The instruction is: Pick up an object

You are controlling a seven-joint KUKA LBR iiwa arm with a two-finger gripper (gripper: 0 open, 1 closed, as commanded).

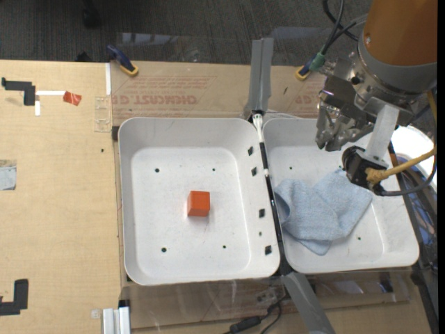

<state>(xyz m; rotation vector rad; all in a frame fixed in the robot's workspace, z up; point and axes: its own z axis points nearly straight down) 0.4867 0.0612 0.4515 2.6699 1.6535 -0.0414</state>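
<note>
Your gripper hovers over the right bin; the blue cloth lies just at its six o'clock.

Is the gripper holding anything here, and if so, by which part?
Nothing is held. The gripper hovers above the right bin; the blue cloth lies below it.
</note>
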